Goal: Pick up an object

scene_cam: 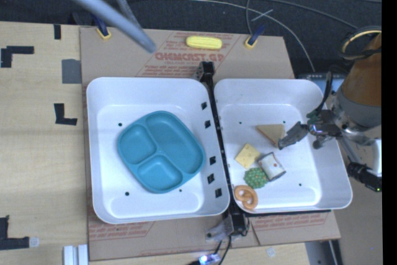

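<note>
I count two white bins: the left bin [102, 152] and the right bin [322, 186]. The left bin contains one blue divided plate [160, 151] with three compartments. The right bin contains five small items: one tan wedge [270, 133], one yellow square piece [247, 156], one white-and-dark block [271, 166], one green cluster [255, 177], one pretzel [246, 197]. I count one yellow corn cob [203, 43] on the cardboard behind the bins
</note>
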Robot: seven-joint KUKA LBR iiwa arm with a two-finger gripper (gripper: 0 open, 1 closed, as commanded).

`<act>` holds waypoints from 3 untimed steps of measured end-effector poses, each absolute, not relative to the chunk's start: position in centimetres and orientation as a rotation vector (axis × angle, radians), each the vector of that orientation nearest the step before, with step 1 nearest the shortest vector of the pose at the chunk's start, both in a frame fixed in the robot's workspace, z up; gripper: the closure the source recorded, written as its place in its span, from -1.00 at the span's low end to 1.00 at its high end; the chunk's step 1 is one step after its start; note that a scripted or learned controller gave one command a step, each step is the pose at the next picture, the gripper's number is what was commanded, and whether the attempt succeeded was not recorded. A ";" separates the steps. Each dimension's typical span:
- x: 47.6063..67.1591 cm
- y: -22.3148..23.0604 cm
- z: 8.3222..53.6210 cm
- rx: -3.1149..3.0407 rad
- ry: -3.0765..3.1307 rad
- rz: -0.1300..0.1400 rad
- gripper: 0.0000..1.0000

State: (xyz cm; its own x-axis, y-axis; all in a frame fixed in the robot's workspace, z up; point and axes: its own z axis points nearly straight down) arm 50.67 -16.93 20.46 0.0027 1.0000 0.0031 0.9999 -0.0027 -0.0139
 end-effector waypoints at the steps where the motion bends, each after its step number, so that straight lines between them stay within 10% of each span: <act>1: 51.0 -16.9 21.1 -2.219 -2.222 0.001 -1.00; 3: 52.2 -17.7 10.2 -2.222 -2.229 -0.016 -1.00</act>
State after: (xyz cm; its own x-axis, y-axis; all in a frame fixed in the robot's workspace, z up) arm 52.16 -17.66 10.24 -0.0030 1.0000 0.0031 0.9999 0.0030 0.0114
